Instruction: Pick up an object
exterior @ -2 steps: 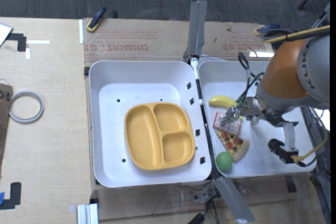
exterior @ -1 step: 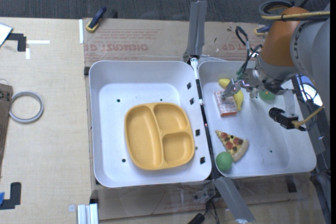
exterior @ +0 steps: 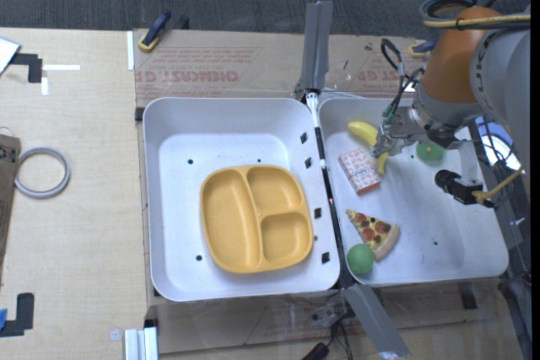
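Over the right bin (exterior: 472, 261), from the fixed overhead camera, the gripper (exterior: 385, 146) hangs low between the banana (exterior: 363, 131) and the red-and-white packet (exterior: 359, 170); its grip I cannot tell. Likely light, stiff plastic, the banana is smooth and curved, so pinching across its middle seems safest.

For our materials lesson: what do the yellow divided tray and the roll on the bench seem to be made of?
Yellow divided tray: probably moulded plastic, smooth with a soft sheen and rounded compartment walls. Roll: looks like grey tape, a thin matte ring, though the material is uncertain.
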`<state>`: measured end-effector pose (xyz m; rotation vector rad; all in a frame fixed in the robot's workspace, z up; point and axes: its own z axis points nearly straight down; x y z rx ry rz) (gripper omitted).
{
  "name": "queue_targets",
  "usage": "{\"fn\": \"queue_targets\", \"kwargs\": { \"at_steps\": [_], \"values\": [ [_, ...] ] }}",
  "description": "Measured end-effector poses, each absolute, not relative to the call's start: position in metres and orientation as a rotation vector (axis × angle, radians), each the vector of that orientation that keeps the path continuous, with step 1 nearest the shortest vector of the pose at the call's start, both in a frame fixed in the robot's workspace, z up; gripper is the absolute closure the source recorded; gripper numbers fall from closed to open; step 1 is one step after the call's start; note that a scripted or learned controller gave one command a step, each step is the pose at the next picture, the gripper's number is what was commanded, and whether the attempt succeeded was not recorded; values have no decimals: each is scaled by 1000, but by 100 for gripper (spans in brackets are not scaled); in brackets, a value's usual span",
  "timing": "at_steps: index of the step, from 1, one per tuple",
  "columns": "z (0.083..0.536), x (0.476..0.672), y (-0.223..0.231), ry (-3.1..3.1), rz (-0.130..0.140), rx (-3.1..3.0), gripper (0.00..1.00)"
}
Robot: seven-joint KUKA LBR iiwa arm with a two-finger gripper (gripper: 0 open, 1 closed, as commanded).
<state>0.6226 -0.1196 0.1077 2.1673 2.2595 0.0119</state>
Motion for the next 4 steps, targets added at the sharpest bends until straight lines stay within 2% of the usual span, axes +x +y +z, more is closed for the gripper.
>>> {"fn": "queue_targets", "kwargs": {
  "at_steps": [1, 2, 3, 4],
  "values": [
    [192, 659, -45, 2172, -1, 2268, 100],
    [192, 659, -45, 2172, -3, 2268, 0],
    [101, 663, -100, 2188, 13, 2239, 0],
    [96, 660, -100, 2193, 2, 2244, 0]
  ]
}}
